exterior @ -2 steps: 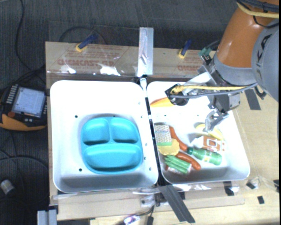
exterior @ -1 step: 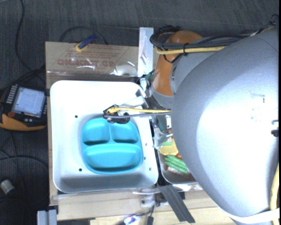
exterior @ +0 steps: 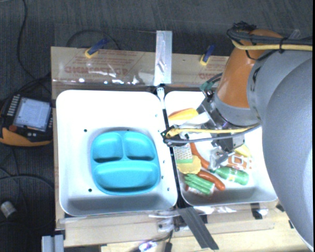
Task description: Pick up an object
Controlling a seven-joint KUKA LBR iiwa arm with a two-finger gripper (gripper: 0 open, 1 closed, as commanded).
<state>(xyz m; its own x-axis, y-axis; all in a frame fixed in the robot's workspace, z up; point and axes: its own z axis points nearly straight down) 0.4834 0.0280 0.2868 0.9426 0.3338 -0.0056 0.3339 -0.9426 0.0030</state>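
fingers (exterior: 221, 156) above toy food (exterior: 206, 182)

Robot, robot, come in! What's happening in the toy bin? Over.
End effector low over right bin, grip state unclear. Toy food pile underneath, nothing seen held. Blue divided tray sits in left bin, out of the way.

Grey arm (exterior: 291, 140), orange band (exterior: 240, 83), yellow cable (exterior: 275, 47)

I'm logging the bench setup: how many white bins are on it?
2. The left bin holds a blue divided tray; the right bin holds the toy food pile, under the arm.
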